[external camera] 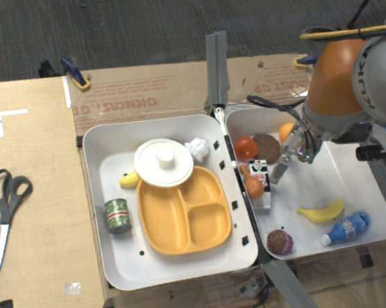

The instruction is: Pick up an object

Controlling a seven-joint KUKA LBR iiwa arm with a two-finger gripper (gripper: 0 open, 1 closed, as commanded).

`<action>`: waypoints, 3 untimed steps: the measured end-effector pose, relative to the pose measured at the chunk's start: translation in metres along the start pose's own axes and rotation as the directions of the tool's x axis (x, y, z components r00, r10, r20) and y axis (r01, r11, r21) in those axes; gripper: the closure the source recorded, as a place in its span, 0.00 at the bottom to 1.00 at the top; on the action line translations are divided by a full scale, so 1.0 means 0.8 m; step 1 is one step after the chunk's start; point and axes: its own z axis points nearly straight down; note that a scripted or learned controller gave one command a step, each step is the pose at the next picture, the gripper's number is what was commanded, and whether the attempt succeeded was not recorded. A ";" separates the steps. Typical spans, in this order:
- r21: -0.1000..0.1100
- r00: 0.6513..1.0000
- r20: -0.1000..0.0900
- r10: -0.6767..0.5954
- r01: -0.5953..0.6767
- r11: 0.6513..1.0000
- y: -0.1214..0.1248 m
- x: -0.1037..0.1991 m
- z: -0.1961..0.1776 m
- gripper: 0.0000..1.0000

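Left bin (103,216): yellow divided plastic tray (184,213), unsuitable. Right bin (365,191): small black-and-white printed carton (258,174) at left wall, beside red tomato-like ball (245,147). Gripper (276,172) just right of carton; finger state cannot be told. Carton likely light, crushable; take across flat sides.

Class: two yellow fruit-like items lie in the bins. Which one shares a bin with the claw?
The banana in the right bin, lying below the claw. The other, the small yellow fruit, sits in the left bin.
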 end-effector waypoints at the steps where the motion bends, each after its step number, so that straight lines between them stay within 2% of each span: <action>1: 0.005 0.959 0.007 0.283 -0.283 0.959 0.037 -0.024 0.004 0.00; 2: 0.000 0.960 0.010 0.280 -0.280 0.960 0.040 -0.024 -0.009 1.00; 3: 0.001 1.000 -0.005 -0.025 0.025 1.000 -0.055 0.059 0.008 1.00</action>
